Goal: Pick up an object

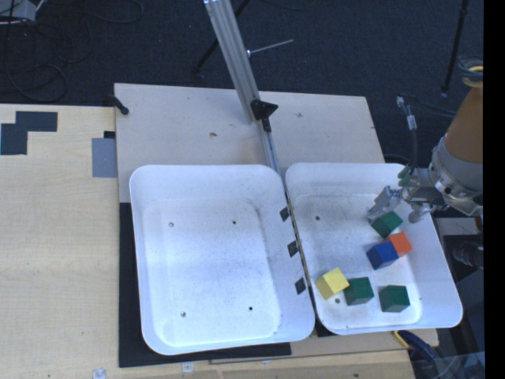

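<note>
Right side of frame: grey arm [461,144] w/ orange band reaches over right bin [442,310]. Gripper [387,210] sits low at bin's upper right, just above a green block [387,225], touching or nearly so; can't tell whether it's grasping. Blue block [381,255] and orange block [401,244] touch just below. Yellow block [332,282] plus two more green blocks [359,290] [394,298] along bin's lower edge. Left bin [158,188] at centre-left.
</note>
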Motion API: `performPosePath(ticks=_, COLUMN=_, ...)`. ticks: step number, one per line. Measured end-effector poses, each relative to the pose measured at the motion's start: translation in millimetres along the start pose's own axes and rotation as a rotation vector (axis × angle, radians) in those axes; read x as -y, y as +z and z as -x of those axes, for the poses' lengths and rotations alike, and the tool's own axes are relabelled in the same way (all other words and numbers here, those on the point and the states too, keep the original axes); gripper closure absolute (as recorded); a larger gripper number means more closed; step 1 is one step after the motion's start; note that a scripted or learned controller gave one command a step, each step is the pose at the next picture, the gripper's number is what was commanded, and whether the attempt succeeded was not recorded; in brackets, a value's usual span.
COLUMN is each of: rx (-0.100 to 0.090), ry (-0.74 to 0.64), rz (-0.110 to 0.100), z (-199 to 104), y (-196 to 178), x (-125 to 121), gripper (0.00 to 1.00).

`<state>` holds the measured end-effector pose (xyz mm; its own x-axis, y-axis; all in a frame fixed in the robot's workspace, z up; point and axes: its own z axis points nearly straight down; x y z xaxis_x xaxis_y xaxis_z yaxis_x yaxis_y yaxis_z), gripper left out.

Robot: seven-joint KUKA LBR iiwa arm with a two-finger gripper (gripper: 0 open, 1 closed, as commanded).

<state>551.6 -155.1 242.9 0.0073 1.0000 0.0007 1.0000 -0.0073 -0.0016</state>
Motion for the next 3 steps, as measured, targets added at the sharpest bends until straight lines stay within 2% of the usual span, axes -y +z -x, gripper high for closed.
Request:
performPosePath(ticks=1, rx=-0.001, ry=-0.003, rz=-0.009, z=48.9, y=81.2, x=18.8, gripper=0.00)
performPosePath(ticks=2, rx=0.000, ry=-0.005, rz=0.000, z=53.3, y=134.5, x=-17.3, gripper=0.00)
performPosePath(ticks=3, rx=0.001, ry=-0.010, rz=0.004, z=53.5, y=152.7, x=-87.9, gripper=0.00)
